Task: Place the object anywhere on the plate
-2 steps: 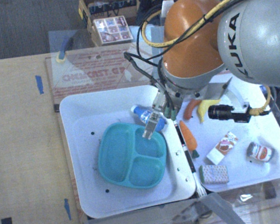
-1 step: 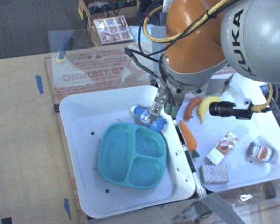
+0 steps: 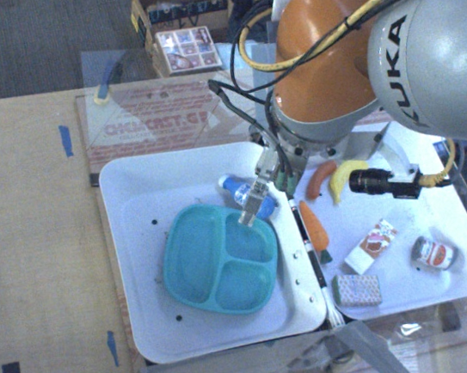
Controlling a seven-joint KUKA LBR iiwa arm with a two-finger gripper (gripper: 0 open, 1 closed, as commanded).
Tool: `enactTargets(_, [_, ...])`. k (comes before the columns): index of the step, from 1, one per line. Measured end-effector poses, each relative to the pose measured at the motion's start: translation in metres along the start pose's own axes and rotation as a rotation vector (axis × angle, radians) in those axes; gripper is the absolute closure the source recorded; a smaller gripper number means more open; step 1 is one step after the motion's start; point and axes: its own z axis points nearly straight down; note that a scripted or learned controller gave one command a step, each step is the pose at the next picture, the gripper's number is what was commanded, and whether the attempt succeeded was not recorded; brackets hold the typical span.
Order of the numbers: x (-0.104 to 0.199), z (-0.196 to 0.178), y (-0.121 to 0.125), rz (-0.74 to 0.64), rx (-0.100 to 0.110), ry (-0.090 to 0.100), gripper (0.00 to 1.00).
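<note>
Gripper (image 3: 252,211) hovers at the teal plate's (image 3: 219,262) upper right rim, over a blue object (image 3: 239,192) just beyond that rim. Grip state unclear, possibly descending to grasp; object sits off the plate.

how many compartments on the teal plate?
3 visible on the teal plate: one along its left side, one upper right under the gripper, one lower right. The gripper may hide part of a divider.

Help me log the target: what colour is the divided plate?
Turquoise blue; the plate shows plainly in the camera view, in the left bin.
</note>
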Motion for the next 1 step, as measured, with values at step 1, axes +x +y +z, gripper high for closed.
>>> enactTargets(1, [-0.0019, -0.011, 0.0006, 0.002, -0.005, -0.005, 1.0])
